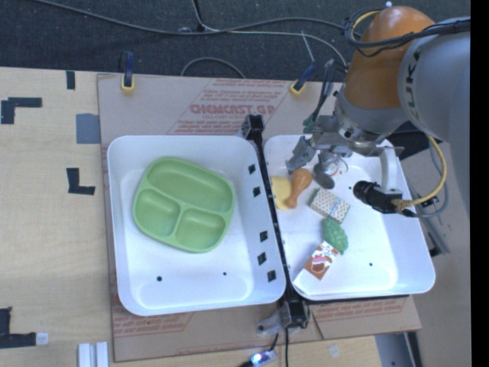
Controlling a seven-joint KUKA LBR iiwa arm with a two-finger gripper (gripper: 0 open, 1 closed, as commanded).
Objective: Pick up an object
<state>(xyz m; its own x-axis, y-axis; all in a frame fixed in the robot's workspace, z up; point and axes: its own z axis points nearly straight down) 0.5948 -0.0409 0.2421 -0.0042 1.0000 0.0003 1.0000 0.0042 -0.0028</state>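
Observation:
My gripper (pixel 312 164) hangs over the upper left part of the right bin (pixel 397 277), its two fingers spread open. Nothing sits between them. Just below the fingertips lies an orange-brown drumstick-shaped toy (pixel 300 181), beside a yellow piece (pixel 282 192). Further down the bin are a small speckled white packet (pixel 329 204), a green lumpy item (pixel 335 235) and a red and white carton (pixel 322 261). The gripper stands above the drumstick toy and I cannot tell if it touches it.
The left bin (pixel 130 281) holds a green divided plate (pixel 183 203). A black divider (pixel 263 205) runs between the bins. A black cable fitting (pixel 376 195) from the arm hangs over the right bin. Cables cross the dark floor behind the bench.

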